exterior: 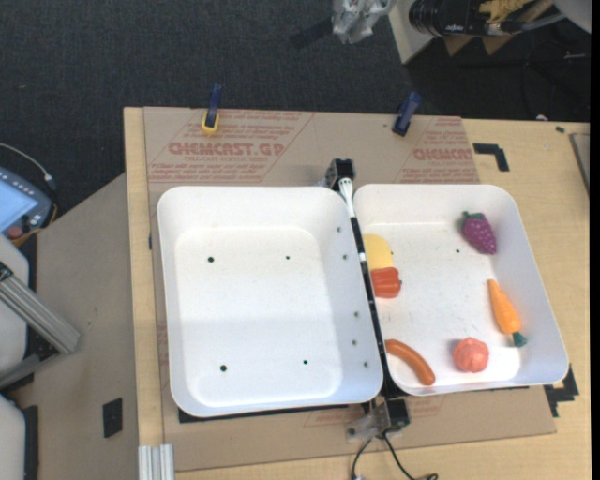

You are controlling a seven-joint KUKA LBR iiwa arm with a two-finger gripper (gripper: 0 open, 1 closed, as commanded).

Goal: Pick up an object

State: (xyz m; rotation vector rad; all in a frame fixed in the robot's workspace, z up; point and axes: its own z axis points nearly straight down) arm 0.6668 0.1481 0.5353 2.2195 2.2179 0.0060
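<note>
Since any item will do, the carrot looks the easiest pick — it lies slantwise by the right wall of the right bin, well apart from the grapes, with the tomato near its leafy end. It is probably a light, stiff plastic toy, smooth and apt to roll, so a hold across its thick middle seems best. The gripper sits beyond the bench's far edge — open or closed, I cannot tell.

I see five toys in the right bin: purple grapes near its far right corner, a carrot along the right edge, a tomato and sausage by the near edge, and a yellow-and-red piece against the left edge.
</note>
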